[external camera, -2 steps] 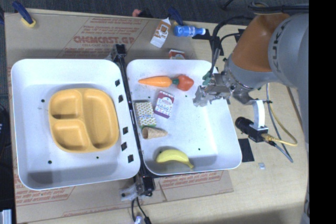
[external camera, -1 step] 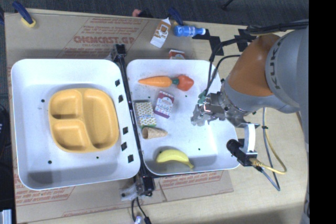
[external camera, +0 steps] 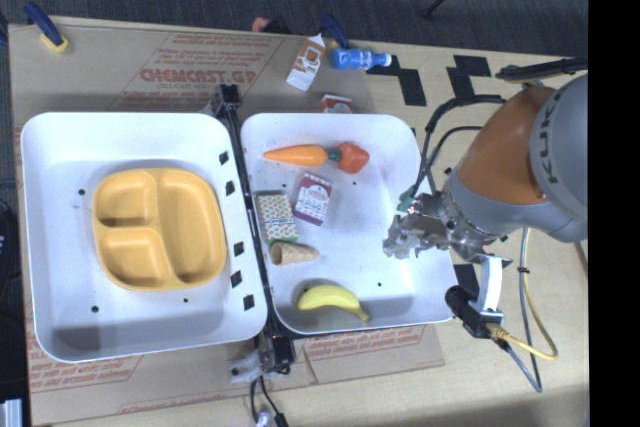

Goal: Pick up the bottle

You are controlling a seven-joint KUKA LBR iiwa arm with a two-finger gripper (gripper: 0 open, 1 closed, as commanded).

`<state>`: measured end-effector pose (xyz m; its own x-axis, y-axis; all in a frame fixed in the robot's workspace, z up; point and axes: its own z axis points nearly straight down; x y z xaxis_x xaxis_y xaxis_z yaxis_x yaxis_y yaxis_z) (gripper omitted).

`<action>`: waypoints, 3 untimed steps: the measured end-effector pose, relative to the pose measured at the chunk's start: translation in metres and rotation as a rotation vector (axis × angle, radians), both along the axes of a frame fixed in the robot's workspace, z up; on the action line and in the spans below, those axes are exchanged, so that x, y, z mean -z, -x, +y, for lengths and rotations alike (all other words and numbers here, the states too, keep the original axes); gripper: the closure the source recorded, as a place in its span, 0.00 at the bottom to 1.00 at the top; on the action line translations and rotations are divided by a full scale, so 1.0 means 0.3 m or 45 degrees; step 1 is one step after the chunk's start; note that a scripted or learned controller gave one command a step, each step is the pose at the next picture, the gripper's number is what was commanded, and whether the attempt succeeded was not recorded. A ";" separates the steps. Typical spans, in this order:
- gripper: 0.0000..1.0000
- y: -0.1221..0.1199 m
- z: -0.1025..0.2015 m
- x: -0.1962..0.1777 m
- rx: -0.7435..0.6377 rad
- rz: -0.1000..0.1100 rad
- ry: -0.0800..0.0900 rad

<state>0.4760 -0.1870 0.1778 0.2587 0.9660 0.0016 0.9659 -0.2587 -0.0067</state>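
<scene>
The bottle (external camera: 358, 59) is small and blue with a pale cap. It lies on its side on the cardboard behind the right bin (external camera: 400, 135), outside both bins. My gripper (external camera: 405, 237) hangs low over the right side of the right bin, well in front of the bottle and slightly to its right. Nothing shows in its grasp. The grey arm with the orange band (external camera: 505, 160) reaches in from the right.
The right bin holds a carrot (external camera: 296, 155), a red vegetable (external camera: 352, 156), a maroon packet (external camera: 313, 199), a checkered packet (external camera: 273, 213), a cone (external camera: 293, 253) and a banana (external camera: 330, 299). A yellow divided plate (external camera: 160, 225) sits in the left bin. A small carton (external camera: 306, 63) lies beside the bottle.
</scene>
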 end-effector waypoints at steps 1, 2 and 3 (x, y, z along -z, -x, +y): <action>1.00 -0.001 0.013 -0.052 0.076 -0.004 0.004; 1.00 -0.002 0.058 -0.096 0.033 -0.006 0.003; 1.00 -0.002 0.071 -0.079 -0.025 -0.003 0.000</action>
<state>0.4766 -0.1658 0.2016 0.2399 0.9708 0.0018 0.9708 -0.2399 -0.0045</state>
